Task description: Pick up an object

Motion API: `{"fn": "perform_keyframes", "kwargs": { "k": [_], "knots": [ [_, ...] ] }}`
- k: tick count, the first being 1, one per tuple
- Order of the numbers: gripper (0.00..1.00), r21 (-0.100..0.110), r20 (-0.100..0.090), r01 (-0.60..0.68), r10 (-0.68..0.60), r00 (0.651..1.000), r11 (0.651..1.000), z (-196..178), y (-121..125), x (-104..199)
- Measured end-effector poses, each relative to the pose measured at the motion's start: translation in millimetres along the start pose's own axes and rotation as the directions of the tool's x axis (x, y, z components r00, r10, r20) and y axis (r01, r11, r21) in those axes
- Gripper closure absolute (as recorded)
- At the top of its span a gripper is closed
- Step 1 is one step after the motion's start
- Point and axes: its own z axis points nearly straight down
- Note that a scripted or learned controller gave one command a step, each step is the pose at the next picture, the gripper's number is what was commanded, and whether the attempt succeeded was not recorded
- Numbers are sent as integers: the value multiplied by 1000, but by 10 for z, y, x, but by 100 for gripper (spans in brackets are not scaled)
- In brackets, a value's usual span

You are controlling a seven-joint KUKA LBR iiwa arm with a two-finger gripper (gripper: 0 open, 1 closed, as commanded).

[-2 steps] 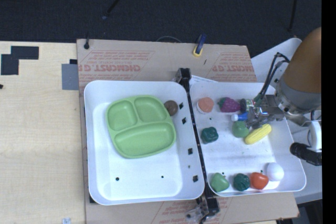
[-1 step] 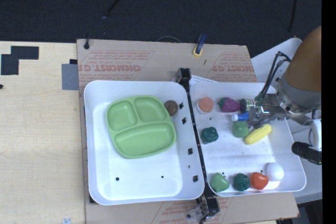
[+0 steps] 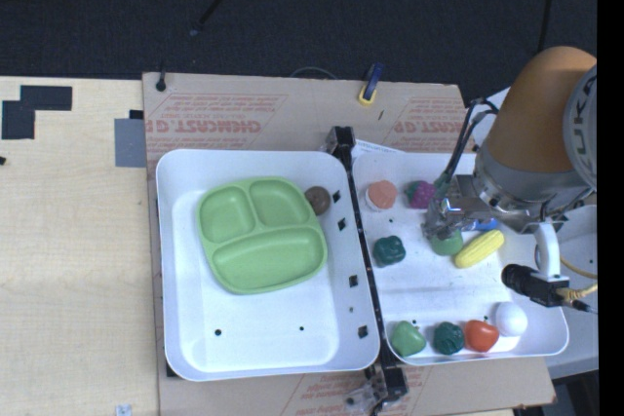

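My gripper (image 3: 444,227) is low in the right bin (image 3: 429,292), coming down from the orange-banded wrist at the right edge. Its tips sit over a light green object (image 3: 448,244), just left of a yellow corn-like piece (image 3: 480,248). A purple object (image 3: 420,194) and a peach round one (image 3: 382,195) lie behind it, and a dark green piece (image 3: 389,250) lies to its left. Whether anything is between the fingers is hidden by the gripper body.
The left bin (image 3: 185,307) holds a green divided plate (image 3: 261,234) and a small brown ball (image 3: 317,200) at its right wall. Along the right bin's front edge lie a green piece (image 3: 408,338), a teal piece (image 3: 448,338), a red-orange piece (image 3: 481,335) and a white ball (image 3: 510,318).
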Motion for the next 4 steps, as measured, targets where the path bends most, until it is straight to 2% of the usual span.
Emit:
{"fn": "perform_keyframes", "kwargs": {
  "k": [1,2,3,4],
  "knots": [
    [100,-2,0,1,-1,1000,1000,-100,154,487],
    [100,1,1,-2,2,1000,1000,-40,169,744],
    [100,0,1,-3,3,1000,1000,-191,49,784],
    [100,-1,3,-5,5,1000,1000,-129,167,687]
  ]
}}
